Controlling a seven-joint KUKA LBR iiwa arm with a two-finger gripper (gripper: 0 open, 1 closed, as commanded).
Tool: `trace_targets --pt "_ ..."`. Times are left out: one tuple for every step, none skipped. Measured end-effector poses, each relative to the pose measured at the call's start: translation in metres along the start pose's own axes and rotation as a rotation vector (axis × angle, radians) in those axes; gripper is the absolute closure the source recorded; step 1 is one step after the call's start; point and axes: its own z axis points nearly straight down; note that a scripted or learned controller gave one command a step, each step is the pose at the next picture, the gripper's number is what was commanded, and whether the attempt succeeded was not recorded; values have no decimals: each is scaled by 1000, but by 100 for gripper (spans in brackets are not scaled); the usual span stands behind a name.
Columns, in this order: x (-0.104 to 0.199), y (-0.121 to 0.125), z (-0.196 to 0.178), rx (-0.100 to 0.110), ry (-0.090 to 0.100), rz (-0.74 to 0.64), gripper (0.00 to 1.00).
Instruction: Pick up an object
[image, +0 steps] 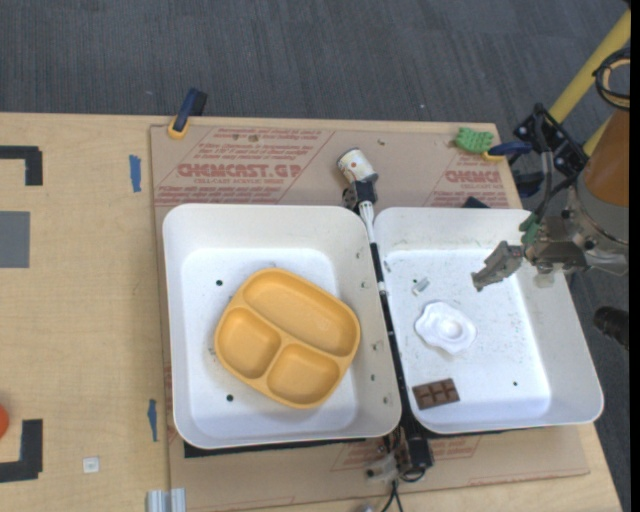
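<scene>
- The nearest candidate I have for a pick is the white fried-egg toy (445, 328), lying flat near the middle of the right bin (570, 400); nothing is lifted yet.
- The chocolate-bar piece (436, 394) lies at that bin's front left, well apart from the egg, and a small grey scrap (420, 286) sits toward the back left.
- My gripper (497, 266) hangs over the right bin's back half, to the right of and behind the egg, touching none of the items as far as I can judge.
- I see nothing held; whether the hand is spread or closed I cannot tell from this slant.
- By my reckoning the whole task remains: descend, close on something, lift.
- The left bin (190, 300) holds a yellow divided plate (288, 336) with three compartments, all bare.
</scene>
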Motion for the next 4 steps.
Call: trace_targets --pt "18 3 98 1 0 186 0" --pt "6 -39 192 0 0 -17 0" --pt "4 53 196 -6 -1 165 0" --pt "11 2 197 -3 0 9 0"
